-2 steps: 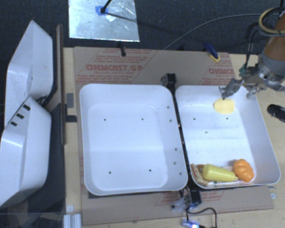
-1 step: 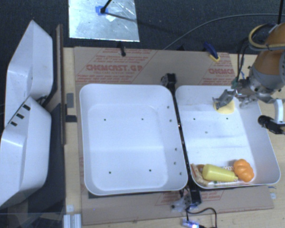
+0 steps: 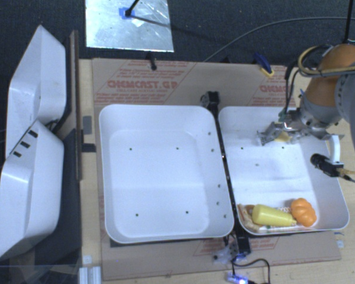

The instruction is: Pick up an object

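This is a robotics lab or test cell, not a home or shop. The pincer [image 3: 272,134] belongs to a grey industrial arm [image 3: 334,93] with an orange band, and loose black cables [image 3: 266,31] trail behind it over dark carpet-like flooring [image 3: 236,10]. Below and to the left of the pincer, two plain white bins [image 3: 160,170] sit side by side on a bench [image 3: 142,81] covered by a printed cardboard sheet. Far to the pincer's left, spare white bins [image 3: 32,158] are stacked at the edge. Up and left of it lies a square metal plate [image 3: 127,16] with a blue-taped marker.
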### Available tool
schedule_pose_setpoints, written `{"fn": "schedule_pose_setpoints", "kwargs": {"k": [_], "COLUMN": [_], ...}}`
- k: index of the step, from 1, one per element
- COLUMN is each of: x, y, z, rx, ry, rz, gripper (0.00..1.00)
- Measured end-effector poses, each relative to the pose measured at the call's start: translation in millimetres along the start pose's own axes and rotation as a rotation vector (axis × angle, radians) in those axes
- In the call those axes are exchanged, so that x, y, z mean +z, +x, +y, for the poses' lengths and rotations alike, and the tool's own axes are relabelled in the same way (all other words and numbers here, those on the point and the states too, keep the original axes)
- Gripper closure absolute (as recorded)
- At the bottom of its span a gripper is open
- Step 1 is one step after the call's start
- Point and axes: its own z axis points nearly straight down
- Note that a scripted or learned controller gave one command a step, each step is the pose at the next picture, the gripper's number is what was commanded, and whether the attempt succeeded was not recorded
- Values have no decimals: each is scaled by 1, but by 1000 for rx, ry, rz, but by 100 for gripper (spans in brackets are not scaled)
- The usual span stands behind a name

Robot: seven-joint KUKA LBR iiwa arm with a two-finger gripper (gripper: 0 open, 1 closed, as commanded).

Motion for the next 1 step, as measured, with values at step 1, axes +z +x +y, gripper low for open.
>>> {"fn": "schedule_pose_setpoints", "kwargs": {"k": [1], "x": [-14], "y": [0], "z": [2], "rx": [-1], "ry": [-6], "rz": [-2], "gripper": [100]}}
